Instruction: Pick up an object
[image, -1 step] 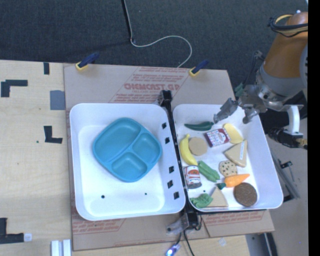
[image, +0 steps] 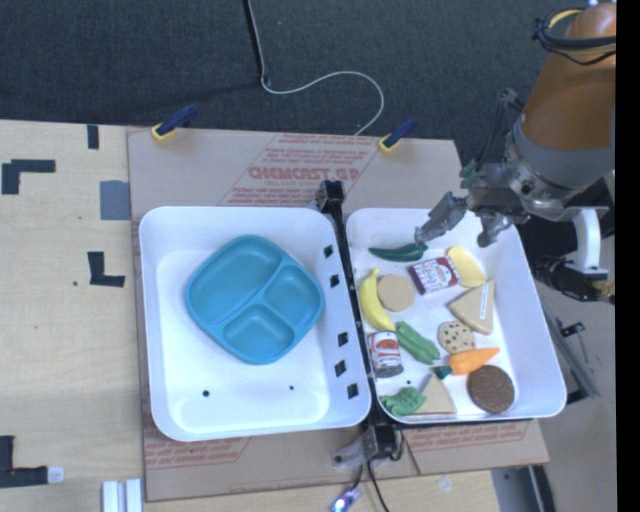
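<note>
1. So, from the overhead camera, the gripper (image: 462, 224) hung over the top edge of the right bin (image: 535, 310), jaws spread wide with nothing between them
2. Just below it lay the green pepper (image: 398, 252), beside the red packet (image: 433, 274) and the yellow piece (image: 465, 265)
3. Further down sat the banana (image: 374, 301), the round cracker (image: 396, 292), the cheese wedge (image: 473, 309), the carrot (image: 470, 361), the small can (image: 386, 353) and the brown cookie (image: 491, 388)
4. Over in the left bin (image: 165, 330), the blue divided plate (image: 254, 298) sat tilted, well apart from the gripper
</note>
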